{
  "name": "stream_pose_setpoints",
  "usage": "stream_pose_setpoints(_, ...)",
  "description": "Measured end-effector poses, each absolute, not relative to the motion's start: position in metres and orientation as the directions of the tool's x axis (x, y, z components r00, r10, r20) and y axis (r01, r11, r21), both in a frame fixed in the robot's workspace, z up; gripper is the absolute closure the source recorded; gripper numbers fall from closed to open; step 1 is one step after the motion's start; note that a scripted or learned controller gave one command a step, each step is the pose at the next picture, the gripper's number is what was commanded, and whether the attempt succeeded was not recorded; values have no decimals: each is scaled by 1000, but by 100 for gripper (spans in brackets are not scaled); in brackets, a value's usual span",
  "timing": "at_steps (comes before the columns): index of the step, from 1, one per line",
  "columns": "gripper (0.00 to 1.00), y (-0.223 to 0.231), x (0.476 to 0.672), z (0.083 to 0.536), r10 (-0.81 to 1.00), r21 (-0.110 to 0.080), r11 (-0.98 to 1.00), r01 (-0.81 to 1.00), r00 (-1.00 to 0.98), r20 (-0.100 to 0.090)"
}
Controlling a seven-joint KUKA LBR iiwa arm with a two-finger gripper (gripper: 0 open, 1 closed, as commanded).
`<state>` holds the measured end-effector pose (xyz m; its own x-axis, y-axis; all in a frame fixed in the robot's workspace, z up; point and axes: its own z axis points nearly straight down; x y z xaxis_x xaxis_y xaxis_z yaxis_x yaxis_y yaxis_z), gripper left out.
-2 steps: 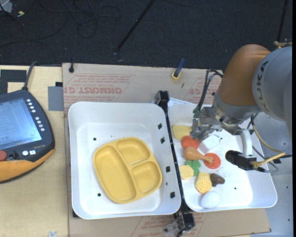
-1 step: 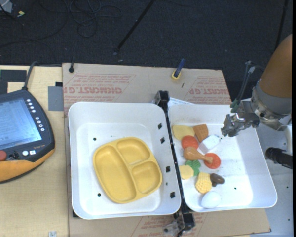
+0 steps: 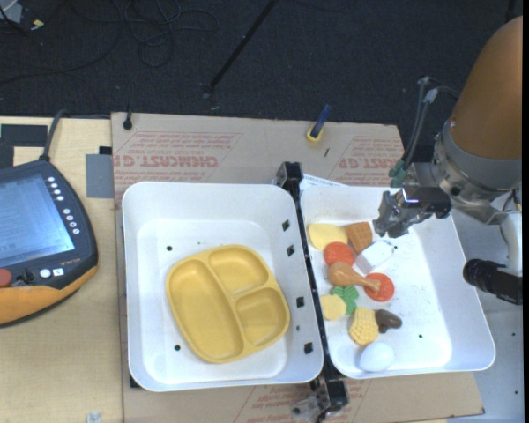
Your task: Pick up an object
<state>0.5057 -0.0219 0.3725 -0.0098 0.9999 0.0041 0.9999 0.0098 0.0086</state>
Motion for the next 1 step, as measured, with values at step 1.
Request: stream_pose_setpoints(1, 100, 33, 475, 434, 1000, 5, 7, 1000, -7, 3)
